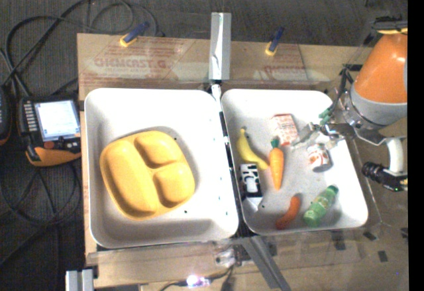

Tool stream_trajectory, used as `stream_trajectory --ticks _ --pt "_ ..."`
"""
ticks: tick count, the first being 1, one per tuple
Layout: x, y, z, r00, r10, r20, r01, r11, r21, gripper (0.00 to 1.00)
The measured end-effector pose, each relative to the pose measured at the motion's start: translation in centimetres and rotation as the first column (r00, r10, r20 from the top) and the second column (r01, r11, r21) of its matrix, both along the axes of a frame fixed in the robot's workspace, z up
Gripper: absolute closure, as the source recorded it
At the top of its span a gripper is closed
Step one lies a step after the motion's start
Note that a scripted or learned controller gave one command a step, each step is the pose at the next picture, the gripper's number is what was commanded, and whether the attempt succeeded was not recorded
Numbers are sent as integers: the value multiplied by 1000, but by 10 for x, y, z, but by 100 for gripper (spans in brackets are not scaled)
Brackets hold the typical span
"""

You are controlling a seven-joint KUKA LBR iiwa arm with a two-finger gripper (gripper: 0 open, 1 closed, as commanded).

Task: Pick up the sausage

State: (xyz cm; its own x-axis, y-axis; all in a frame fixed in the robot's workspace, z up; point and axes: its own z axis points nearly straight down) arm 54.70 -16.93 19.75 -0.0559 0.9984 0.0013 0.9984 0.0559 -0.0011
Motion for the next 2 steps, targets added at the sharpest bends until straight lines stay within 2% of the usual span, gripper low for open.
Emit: stream_trajectory --ticks 1,2 --pt "-64 25 -33 999 46 -2 -46 999 1 0" --pt "-61 53 -85 996 92 11 -91 996 -9 0"
